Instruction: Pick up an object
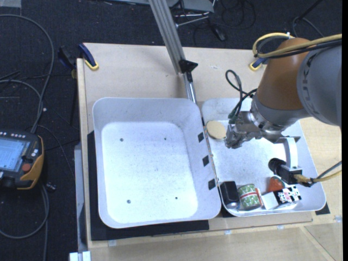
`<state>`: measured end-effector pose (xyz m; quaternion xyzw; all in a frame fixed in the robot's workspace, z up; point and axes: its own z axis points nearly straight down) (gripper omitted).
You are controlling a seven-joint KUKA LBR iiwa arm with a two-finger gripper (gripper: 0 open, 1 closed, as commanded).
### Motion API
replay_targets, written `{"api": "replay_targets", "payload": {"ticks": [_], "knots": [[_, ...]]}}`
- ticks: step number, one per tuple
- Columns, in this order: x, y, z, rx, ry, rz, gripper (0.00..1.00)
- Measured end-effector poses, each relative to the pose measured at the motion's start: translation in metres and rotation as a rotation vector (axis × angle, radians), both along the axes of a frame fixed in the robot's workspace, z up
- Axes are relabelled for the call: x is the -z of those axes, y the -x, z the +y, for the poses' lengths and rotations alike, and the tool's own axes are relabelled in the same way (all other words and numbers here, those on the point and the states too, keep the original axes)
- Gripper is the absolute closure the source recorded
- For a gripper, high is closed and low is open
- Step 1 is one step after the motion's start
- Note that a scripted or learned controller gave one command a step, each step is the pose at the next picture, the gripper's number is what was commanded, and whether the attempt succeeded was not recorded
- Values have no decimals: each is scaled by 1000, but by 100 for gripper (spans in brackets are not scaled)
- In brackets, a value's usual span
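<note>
The gripper (235, 140) is seen low in the right bin (312, 162), just beside a pale round object (216, 129) lying against that bin's left wall. How it is set cannot be told. A black block (228, 192), green can (249, 196), red piece (274, 184) and dice-patterned box (288, 196) are crowded along the near edge. Bare floor is left mid-bin. The left bin (147, 162) sits alongside.

high fixed camera, slanting down, both bins (98, 145)
</note>
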<state>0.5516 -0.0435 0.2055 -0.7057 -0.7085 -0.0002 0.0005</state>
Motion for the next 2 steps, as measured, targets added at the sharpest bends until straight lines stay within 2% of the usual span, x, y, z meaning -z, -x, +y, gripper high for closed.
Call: {"api": "replay_targets", "payload": {"ticks": [1, 2], "knots": [[-15, 0, 56, -1, 0, -1, 100], [-11, -8, 116, -2, 0, 0, 100]]}}
